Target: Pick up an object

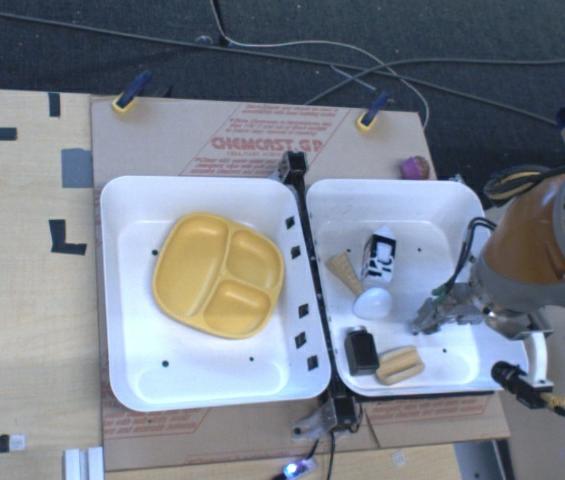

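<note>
In the right bin (pixel 462 203), the gripper (pixel 430 318) hovers at about three o'clock, whether open or closed I can't tell. Still approaching, I'd judge; tan block (pixel 399 365) lies toward seven o'clock, needing a descent.

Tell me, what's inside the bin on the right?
Inside the right bin lie a bottle, a white ball, a cone, a black block and a tan cylinder. The gripper reaches in, covering the floor beneath it.
</note>
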Controlling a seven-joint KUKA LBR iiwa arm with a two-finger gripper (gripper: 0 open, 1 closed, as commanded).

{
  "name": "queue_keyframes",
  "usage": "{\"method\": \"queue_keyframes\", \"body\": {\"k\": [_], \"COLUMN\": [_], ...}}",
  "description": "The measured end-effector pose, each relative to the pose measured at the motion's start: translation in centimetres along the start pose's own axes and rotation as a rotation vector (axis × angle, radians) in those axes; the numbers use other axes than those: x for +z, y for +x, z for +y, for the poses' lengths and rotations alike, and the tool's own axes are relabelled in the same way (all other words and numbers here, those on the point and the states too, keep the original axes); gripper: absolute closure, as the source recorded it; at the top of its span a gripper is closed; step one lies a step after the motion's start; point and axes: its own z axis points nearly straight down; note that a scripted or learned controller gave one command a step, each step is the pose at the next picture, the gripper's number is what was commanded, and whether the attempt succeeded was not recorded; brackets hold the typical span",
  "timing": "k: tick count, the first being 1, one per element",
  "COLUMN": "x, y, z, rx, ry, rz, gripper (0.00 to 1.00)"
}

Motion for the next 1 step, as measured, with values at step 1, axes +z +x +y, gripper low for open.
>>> {"method": "queue_keyframes", "body": {"k": [1], "x": [-5.96], "y": [-0.56], "z": [-0.13], "rx": [0.0], "ry": [-0.003], "rz": [0.001], "gripper": [1.0]}}
